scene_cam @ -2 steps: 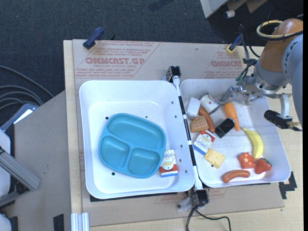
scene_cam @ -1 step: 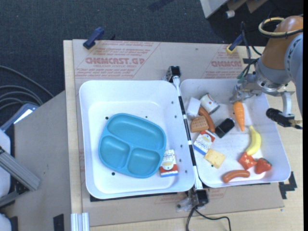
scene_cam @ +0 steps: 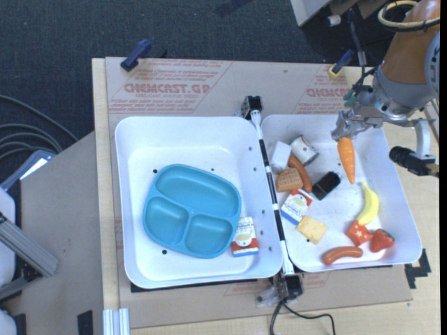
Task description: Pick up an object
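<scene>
Hovering at the 1 o'clock corner of the right bin [scene_cam: 401,187], the tool [scene_cam: 347,129] sits just above the top of the carrot [scene_cam: 347,159]; I cannot tell if it is wide or narrow. The carrot lies along the 12-to-6 line, apart from the banana [scene_cam: 369,204] at its 5 o'clock. To do well, I think the tool should come straight down and close across the thick end
</scene>
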### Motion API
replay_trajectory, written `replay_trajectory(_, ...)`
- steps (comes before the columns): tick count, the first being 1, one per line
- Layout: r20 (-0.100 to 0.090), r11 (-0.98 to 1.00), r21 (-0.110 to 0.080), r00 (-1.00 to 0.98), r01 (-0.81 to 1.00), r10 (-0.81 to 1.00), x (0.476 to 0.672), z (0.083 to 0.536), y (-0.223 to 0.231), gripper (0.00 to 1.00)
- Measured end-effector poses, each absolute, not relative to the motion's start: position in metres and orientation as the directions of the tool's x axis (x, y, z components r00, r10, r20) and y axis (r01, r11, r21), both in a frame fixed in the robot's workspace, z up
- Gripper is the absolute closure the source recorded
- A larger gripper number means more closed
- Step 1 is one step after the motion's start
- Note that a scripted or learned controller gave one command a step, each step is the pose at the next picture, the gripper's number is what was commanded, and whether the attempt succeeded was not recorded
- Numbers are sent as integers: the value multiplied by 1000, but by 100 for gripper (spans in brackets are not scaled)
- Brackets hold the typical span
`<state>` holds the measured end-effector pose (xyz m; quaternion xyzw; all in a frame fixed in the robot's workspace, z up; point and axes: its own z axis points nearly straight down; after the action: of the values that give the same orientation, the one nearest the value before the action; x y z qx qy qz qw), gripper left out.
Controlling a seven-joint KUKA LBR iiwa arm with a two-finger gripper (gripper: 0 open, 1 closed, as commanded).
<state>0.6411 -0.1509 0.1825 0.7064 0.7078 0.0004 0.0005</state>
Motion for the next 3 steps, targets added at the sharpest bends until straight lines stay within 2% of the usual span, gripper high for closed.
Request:
replay_trajectory(1, 1, 1, -2, -1, 1000, 1000, 605, 201, -82, 100)
replay_trajectory(2, 1, 1, -3, -1, 1000, 1000, 536, 228, -27, 100)
replay_trajectory(3, 1, 0, -3, 0, 1000, 1000, 536, 228, -28, 0)
